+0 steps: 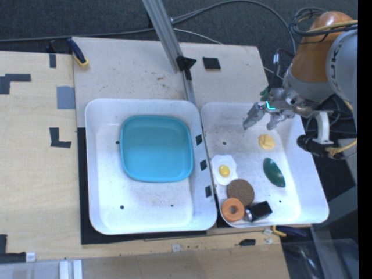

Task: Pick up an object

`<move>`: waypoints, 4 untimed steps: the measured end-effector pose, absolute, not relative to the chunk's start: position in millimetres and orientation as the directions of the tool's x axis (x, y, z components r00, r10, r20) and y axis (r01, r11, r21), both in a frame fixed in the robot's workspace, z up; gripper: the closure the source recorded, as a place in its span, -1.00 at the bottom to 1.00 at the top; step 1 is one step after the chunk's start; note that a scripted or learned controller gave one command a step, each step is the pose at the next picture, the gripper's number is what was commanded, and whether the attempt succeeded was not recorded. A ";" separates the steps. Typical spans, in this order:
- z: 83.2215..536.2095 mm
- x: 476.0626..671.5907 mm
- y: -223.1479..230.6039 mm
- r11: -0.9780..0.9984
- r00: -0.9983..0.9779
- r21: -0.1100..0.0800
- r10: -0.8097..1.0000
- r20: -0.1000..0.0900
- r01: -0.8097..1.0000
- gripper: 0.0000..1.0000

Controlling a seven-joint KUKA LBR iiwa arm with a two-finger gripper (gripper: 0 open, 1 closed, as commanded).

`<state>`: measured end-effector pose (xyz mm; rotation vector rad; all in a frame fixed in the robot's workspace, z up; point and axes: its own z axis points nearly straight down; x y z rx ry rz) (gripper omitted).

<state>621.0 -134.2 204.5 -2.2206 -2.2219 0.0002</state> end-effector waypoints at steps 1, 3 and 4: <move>204.4 620.9 -134.1 0.001 -0.001 0.000 1.000 0.000 1.000 -1.00; 98.3 611.9 -134.3 0.001 -0.001 -0.006 1.000 0.001 1.000 -1.00; 89.1 612.1 -134.0 0.001 -0.001 0.000 1.000 -0.001 1.000 -1.00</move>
